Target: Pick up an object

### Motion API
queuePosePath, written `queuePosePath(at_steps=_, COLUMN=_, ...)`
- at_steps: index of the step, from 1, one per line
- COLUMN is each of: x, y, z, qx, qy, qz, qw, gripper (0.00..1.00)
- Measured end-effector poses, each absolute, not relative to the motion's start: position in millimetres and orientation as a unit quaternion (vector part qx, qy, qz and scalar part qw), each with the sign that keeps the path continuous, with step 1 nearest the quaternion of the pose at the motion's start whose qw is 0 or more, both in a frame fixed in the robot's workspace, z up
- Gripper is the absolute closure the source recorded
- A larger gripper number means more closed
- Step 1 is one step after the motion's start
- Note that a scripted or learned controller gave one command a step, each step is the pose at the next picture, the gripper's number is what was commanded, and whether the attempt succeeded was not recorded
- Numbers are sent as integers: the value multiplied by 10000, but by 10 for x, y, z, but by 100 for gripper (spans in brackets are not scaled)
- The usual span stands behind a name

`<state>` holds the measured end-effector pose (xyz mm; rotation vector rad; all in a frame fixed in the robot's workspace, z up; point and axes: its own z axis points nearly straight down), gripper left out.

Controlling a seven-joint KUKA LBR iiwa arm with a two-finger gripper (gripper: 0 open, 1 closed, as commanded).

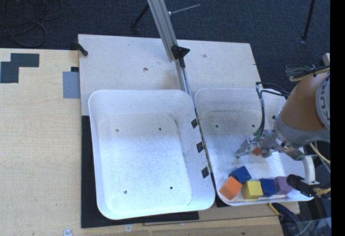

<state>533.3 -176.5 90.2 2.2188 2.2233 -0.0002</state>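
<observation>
Five blocks (two blue), right bin, pincer above

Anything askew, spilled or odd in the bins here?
Nothing stands out. The blocks sit clustered in the right bin's near corner, none spilled outside. The gripper hangs over that bin.

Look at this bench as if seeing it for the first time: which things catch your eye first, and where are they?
The bright blocks stand out first: an orange block, a yellow block, two blue blocks and a purple block clustered at the near edge of the right bin. Just above them the gripper reaches into that bin from the right. The left bin looks plain white beside it.
</observation>
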Motion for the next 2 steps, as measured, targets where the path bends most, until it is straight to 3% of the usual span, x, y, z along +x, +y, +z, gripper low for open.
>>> queuePosePath(at_steps=2, x=5864, y=-1298, z=913, qx=7060, qy=7082, qz=5, qw=3, gripper=0)
